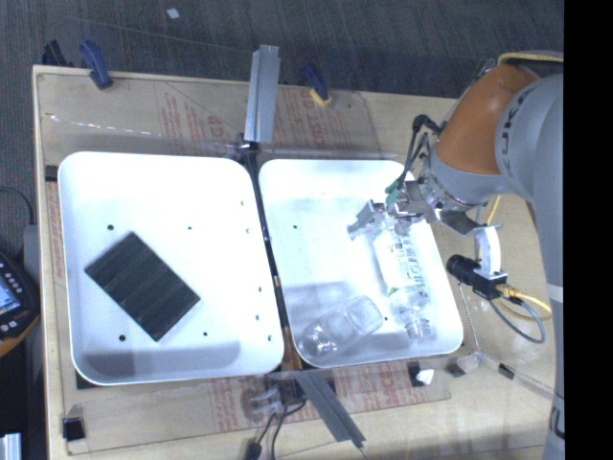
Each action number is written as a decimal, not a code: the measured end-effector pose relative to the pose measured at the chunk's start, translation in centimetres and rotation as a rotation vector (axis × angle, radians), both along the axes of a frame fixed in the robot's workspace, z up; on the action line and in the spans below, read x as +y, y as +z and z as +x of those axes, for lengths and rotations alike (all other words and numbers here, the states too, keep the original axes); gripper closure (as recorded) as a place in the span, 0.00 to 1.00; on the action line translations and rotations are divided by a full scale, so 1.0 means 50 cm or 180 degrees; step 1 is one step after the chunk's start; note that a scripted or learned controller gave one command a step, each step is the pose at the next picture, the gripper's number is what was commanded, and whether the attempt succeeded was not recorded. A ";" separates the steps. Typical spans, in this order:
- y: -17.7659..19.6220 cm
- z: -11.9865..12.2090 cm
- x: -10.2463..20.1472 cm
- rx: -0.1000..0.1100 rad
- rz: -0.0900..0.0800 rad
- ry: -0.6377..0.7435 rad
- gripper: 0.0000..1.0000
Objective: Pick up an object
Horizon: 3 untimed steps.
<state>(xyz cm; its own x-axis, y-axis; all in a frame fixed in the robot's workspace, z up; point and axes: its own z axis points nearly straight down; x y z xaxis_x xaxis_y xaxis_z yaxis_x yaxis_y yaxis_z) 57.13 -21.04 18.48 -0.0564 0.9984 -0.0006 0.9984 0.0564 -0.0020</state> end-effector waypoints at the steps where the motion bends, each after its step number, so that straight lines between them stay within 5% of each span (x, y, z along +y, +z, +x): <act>1: -0.032 -0.028 0.003 0.0005 0.0007 0.0108 0.00; 3: 0.034 -0.041 0.001 -0.0006 0.0002 0.0198 0.00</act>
<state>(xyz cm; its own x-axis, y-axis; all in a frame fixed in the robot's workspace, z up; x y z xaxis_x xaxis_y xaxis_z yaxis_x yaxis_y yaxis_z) 55.08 -21.00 20.19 -0.1183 0.9930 0.0000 0.9930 0.1183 -0.0001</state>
